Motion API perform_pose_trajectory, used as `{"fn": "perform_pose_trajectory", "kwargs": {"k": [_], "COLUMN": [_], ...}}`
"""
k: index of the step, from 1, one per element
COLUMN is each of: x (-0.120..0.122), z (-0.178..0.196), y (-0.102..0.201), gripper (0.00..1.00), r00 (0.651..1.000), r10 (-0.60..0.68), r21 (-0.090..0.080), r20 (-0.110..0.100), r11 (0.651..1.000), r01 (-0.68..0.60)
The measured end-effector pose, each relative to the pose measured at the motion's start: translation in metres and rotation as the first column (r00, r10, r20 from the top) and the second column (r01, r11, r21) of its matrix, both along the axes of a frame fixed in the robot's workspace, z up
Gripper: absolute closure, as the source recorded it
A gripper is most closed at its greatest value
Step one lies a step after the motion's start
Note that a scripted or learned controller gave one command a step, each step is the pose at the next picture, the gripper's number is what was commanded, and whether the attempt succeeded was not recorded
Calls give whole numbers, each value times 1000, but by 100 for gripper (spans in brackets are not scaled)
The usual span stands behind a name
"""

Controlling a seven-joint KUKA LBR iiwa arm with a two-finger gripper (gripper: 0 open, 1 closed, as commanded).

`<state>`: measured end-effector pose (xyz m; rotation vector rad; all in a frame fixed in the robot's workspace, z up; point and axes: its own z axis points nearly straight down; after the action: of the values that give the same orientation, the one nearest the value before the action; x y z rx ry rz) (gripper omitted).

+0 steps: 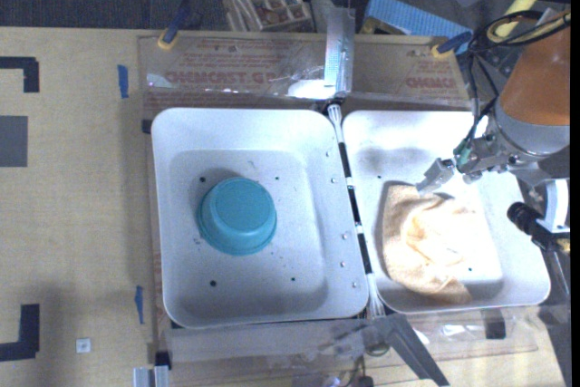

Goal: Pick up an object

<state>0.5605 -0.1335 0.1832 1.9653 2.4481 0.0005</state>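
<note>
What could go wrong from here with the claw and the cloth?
The claw sits at the upper edge of the crumpled yellow cloth, so it might pinch only a thin fold that slips out. The cloth also lies close to the right bin wall; dragging could bunch it there.

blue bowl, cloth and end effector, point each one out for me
blue bowl (237, 214), camera view, middle of its upturned base
cloth (428, 242), camera view, centre of the crumpled fabric
end effector (437, 176), camera view, at its fingertips
</note>
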Motion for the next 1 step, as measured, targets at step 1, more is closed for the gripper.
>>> {"fn": "perform_pose_trajectory", "kwargs": {"k": [1], "x": [-11], "z": [-93], "y": [36], "gripper": [0], "r00": [1000], "r10": [21], "r21": [-2], "r20": [11], "r11": [1000], "r01": [-20]}}
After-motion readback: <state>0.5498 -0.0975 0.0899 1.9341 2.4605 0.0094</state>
